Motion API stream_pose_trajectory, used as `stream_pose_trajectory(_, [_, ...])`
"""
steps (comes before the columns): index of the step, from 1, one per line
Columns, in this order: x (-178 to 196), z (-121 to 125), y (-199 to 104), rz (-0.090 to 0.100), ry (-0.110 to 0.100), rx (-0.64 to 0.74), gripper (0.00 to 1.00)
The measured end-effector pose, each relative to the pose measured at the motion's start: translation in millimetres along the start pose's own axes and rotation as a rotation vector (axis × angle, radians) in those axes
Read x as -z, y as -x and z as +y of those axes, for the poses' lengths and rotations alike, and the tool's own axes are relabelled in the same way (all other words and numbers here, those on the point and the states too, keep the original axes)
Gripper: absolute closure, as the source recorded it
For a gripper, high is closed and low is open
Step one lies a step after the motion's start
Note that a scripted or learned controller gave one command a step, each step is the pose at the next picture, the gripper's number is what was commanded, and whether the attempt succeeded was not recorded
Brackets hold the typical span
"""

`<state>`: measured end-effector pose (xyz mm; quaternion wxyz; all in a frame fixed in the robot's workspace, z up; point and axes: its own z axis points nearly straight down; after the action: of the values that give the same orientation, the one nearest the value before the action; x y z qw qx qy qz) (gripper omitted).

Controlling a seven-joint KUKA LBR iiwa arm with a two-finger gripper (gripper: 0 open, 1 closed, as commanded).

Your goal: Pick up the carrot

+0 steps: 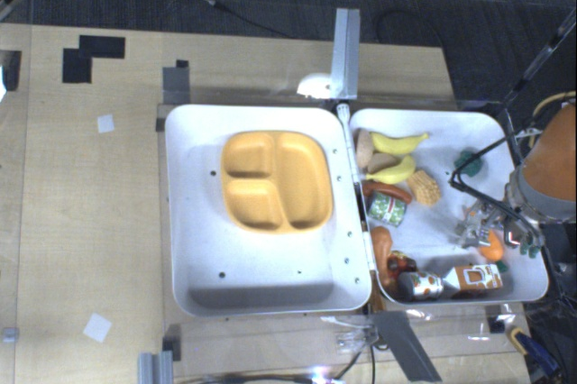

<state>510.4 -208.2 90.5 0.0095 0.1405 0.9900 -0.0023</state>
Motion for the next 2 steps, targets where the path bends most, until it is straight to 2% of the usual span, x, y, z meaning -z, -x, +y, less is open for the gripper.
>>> stream_pose_trajectory(1, [47.5, 57.2, -15.2, 0.01, 0.003, -0.174, 1.0])
stream_pose_trajectory(2, [62.8, 64.9, -40.0, 0.012, 0.002, -0.118, 1.0])
